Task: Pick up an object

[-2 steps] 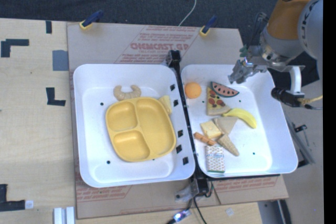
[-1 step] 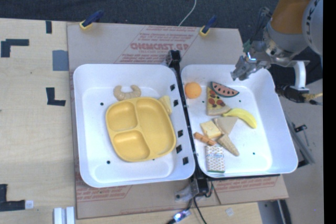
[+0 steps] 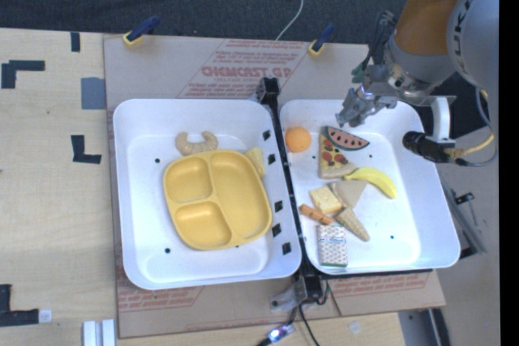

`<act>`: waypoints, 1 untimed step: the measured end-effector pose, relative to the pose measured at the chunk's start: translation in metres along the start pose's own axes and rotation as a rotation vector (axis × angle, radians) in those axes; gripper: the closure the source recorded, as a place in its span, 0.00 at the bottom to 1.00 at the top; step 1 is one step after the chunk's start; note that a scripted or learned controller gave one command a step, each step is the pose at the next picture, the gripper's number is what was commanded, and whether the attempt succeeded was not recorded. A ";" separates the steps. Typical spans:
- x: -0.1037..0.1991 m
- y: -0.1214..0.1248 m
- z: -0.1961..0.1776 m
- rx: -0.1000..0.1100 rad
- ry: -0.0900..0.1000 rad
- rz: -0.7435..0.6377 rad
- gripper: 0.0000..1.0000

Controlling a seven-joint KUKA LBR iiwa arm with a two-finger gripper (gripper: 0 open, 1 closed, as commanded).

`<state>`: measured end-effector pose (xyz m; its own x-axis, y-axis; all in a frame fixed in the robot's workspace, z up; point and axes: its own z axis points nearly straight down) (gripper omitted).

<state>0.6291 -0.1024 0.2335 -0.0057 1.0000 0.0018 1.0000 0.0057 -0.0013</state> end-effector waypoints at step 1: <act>0.045 -0.017 0.003 0.002 0.000 0.000 1.00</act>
<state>0.6114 -0.0575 0.2304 -0.0052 1.0000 0.0013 1.0000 0.0052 -0.0032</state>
